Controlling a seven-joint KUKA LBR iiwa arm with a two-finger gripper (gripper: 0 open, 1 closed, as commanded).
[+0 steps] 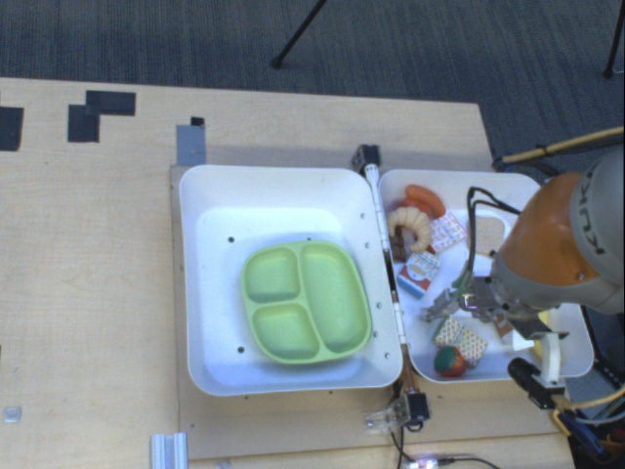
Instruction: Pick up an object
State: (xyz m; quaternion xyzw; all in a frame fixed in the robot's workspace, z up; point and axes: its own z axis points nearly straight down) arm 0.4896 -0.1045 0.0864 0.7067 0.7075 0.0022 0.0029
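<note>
Two bins: left holds green tray; right, small objects.

Bright, even light falls from overhead across the pale bench, with no harsh glare. The left white bin shows a faint bluish tint and a soft shadow around the green tray. The picture is slightly soft throughout; small items in the right bin blur together. The dark carpet stays dim.
</note>
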